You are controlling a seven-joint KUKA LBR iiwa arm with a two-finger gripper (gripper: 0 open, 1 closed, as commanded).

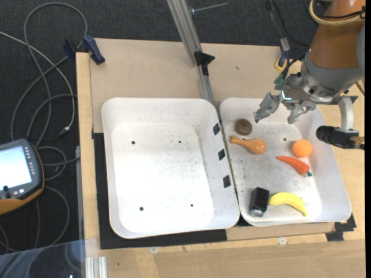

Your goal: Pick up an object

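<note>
Fingers [264, 110] spread, grasping nothing | we hover over right bin [333, 181] | nearest: brown ball [243, 127] | we centre, descend straight, then clench.

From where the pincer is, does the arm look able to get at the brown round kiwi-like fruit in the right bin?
Probably yes: the pincer hovers open beside the brown round fruit, nothing lying over it.

Arm [336, 33] is cut off by the top-right frame edge. Teach pendant [14, 175] is cropped at the left edge. Black block [258, 201] is too small to identify.
</note>
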